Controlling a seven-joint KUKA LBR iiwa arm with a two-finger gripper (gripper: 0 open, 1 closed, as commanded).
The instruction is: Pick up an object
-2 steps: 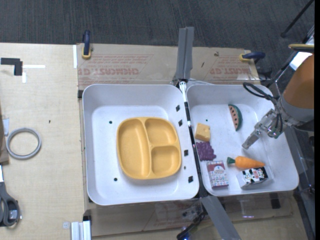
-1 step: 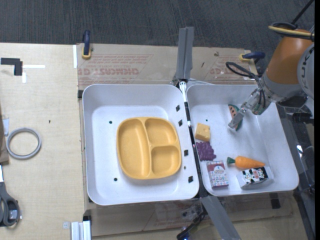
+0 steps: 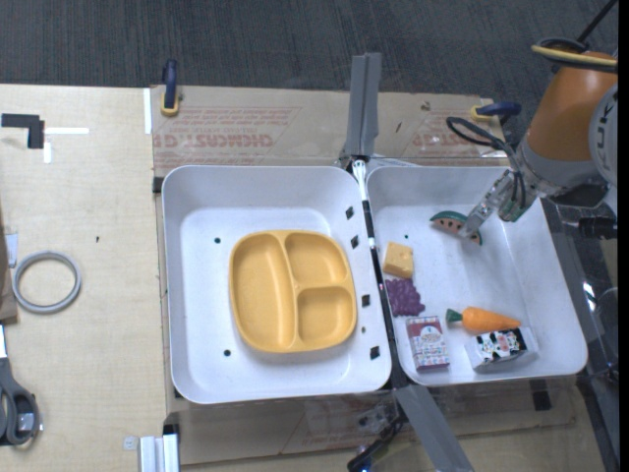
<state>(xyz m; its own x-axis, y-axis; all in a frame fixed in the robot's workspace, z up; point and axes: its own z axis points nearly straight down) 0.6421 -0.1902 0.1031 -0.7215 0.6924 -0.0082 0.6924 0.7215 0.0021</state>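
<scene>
Pincer (image 3: 476,232) hangs low in the right bin (image 3: 550,293), tips right beside the watermelon slice (image 3: 449,222); apart or together, I cannot tell. Carrot (image 3: 487,319) sits well apart.

A roll of grey tape (image 3: 44,281) lies flat on the wooden bench (image 3: 88,362), well left of the bins. Scissors (image 3: 15,411) (partly cut off by the frame) rest near the lower left corner. A blue-handled clamp (image 3: 170,87) grips the cardboard sheet (image 3: 256,126) behind the bins.
</scene>
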